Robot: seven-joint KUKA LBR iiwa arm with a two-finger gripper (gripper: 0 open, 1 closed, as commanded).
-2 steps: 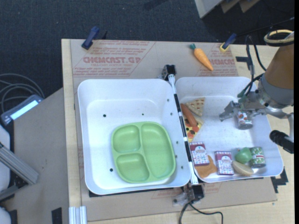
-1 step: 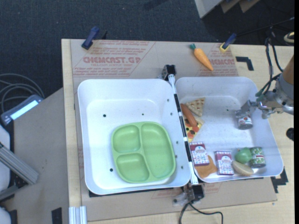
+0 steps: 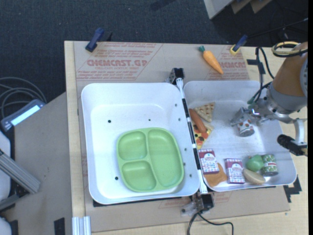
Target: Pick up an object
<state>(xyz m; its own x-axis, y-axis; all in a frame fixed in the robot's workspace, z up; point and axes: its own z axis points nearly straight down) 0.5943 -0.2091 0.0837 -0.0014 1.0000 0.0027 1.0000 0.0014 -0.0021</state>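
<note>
My gripper [image 3: 243, 117] is low in the right bin [image 3: 230, 89], in its upper middle, at the end of the grey arm with the orange band [image 3: 289, 77]. A small silver can with a red label [image 3: 246, 129] sits just beneath the gripper's tip and looks in contact with it. Whether the can is gripped or only lies under the tip is not visible. To the left of the gripper lie a waffle piece [image 3: 207, 110] and a toy hot dog [image 3: 198, 124].
Two red boxes [image 3: 209, 161] [image 3: 234, 171], a green can [image 3: 268, 164], a green fruit [image 3: 254, 162] and a banana [image 3: 254, 176] line the right bin's front. A green divided plate [image 3: 149, 158] lies in the left bin [image 3: 98, 111]. A carrot [image 3: 212, 60] lies on the board behind.
</note>
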